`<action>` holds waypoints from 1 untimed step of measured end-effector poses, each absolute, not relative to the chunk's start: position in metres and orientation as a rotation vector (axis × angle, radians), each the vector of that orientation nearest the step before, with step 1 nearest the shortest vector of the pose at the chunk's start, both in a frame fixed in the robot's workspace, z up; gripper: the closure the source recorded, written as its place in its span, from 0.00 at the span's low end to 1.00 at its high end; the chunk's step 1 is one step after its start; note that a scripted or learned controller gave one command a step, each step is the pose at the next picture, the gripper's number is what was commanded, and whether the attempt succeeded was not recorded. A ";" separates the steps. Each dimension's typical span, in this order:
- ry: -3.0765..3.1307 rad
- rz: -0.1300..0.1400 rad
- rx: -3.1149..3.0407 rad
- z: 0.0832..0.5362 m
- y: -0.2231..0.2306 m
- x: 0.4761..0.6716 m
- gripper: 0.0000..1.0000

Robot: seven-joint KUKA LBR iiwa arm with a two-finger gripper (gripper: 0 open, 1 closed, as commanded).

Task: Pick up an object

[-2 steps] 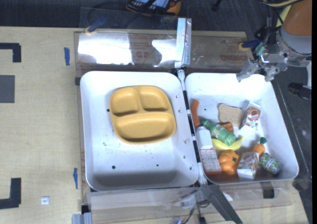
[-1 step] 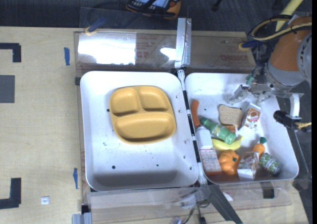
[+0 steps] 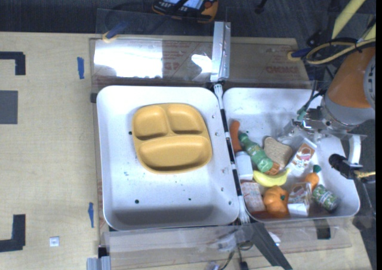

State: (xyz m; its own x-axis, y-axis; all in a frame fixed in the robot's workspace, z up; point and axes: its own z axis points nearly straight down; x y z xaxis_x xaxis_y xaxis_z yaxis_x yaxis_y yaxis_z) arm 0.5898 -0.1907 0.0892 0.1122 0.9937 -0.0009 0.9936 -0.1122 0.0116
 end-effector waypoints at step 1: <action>2.147 0.028 2.291 0.090 -0.203 0.558 0.00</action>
State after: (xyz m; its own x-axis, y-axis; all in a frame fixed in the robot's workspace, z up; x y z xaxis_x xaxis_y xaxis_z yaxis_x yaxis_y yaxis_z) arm 0.5577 -0.2026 0.0897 0.0644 0.9979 0.0117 0.9978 -0.0645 0.0132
